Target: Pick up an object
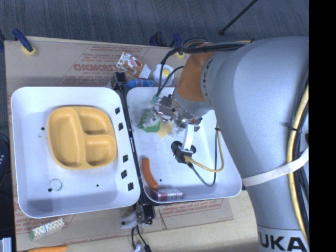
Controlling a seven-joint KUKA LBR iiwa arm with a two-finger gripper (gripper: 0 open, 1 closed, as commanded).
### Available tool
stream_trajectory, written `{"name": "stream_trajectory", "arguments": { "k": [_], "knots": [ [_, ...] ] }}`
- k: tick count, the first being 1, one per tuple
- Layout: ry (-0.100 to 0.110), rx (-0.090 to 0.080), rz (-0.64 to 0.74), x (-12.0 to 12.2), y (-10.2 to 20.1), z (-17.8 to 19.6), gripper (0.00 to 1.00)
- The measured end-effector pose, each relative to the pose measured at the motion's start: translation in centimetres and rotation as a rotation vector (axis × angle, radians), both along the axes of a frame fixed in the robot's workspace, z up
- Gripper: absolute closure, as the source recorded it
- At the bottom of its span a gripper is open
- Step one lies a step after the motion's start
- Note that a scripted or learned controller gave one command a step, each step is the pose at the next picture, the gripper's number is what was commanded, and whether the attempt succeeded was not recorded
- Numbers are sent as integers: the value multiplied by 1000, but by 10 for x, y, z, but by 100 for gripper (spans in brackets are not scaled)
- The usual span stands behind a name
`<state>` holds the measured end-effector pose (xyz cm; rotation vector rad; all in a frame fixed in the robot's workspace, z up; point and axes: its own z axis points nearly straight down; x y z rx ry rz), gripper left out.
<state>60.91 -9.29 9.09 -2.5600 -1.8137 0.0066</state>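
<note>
- Nearest the camera, on the table [31,56] edge below the left bin [26,198], lies a small patterned packet [47,228] with green at one end
- At the near wall of the right bin [226,185] a dark red can-like object [167,195] lies on its side, touching the wall
- Just beside it, toward the divider between the bins, an orange carrot-shaped piece [149,172] lies lengthwise, its near end close to the can-like object
- A yellow cable [210,168] loops across the right bin's floor from a black fitting under the wrist
- The left bin holds a yellow compartment tray [81,136], lying flat in its middle, well apart from the bin walls
- The end effector [167,109] is down inside the right bin near its far end; whether its fingers are spread or closed, and whether anything is between them, cannot be told (the metal parts blur together)
- Just beside it, on the divider side, sits a green item [148,122], with a pale yellow piece [164,130] next to it; contact with the end effector is unclear
- The grey arm [252,104] with its orange band [191,80] crosses over the right bin's far right part
- Beyond the bins, on the table, rest a small printed box [129,63], a blue object [139,82] and a white and yellow item [164,72]
</note>
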Motion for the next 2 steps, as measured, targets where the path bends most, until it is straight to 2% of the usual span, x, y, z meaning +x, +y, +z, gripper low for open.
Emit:
{"name": "stream_trajectory", "arguments": {
  "k": [1,2],
  "knots": [
    [-3,0,152,34,-3,1,0],
    [0,1,157,34,-2,11,100]
  ]
}}
